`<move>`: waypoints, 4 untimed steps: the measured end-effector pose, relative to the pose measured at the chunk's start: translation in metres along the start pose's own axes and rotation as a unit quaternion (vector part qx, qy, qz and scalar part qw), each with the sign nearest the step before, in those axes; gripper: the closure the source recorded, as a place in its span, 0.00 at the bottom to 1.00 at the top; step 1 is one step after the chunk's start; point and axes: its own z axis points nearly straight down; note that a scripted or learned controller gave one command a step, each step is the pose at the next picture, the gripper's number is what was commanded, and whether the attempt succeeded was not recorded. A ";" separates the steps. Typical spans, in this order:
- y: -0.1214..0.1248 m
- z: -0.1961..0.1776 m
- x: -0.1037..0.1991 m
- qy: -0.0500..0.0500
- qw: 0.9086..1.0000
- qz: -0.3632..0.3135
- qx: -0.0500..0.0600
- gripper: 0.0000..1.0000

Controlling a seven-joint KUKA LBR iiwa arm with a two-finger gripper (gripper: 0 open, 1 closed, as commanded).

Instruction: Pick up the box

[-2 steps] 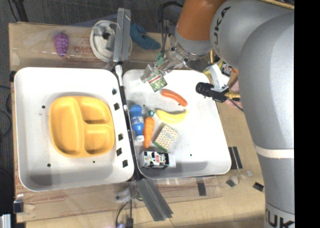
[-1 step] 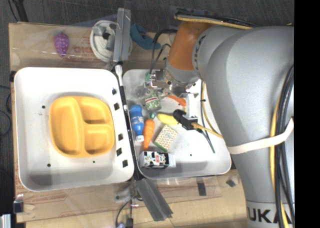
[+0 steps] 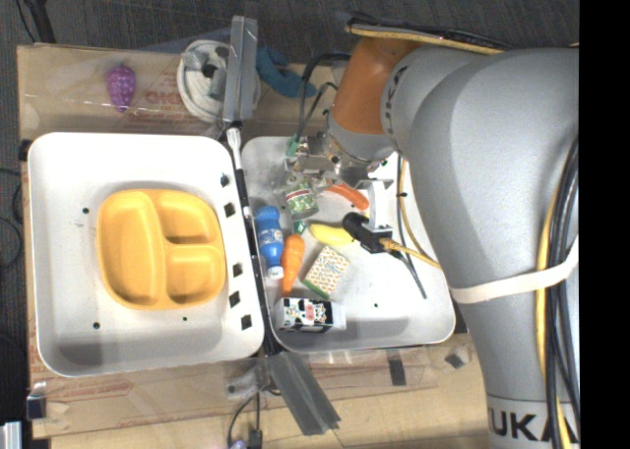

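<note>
A flat box (image 3: 328,269) with a tan and green checked face lies tilted in the middle of the right bin (image 3: 423,309). A smaller dark box (image 3: 307,313) with white and red print rests against that bin's front wall. My gripper (image 3: 302,184) hangs over the bin's back left part, above and behind both boxes, apart from them. A small green and white item (image 3: 302,204) sits directly beneath it; whether it is touched I cannot tell.
Around the checked box lie a yellow banana (image 3: 331,233), an orange carrot (image 3: 291,261), a blue bottle (image 3: 268,235) and a red-orange piece (image 3: 350,196). The left bin (image 3: 59,329) holds a yellow divided tray (image 3: 162,246). The grey arm covers the right bin's right side.
</note>
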 end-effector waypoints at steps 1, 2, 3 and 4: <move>0.011 0.018 -0.011 -0.001 0.999 0.037 -0.004 1.00; 0.011 0.008 -0.009 -0.001 0.999 0.033 -0.004 1.00; 0.011 0.017 -0.020 -0.001 0.980 -0.199 -0.003 1.00; 0.008 -0.121 0.016 -0.001 0.998 -0.070 -0.004 1.00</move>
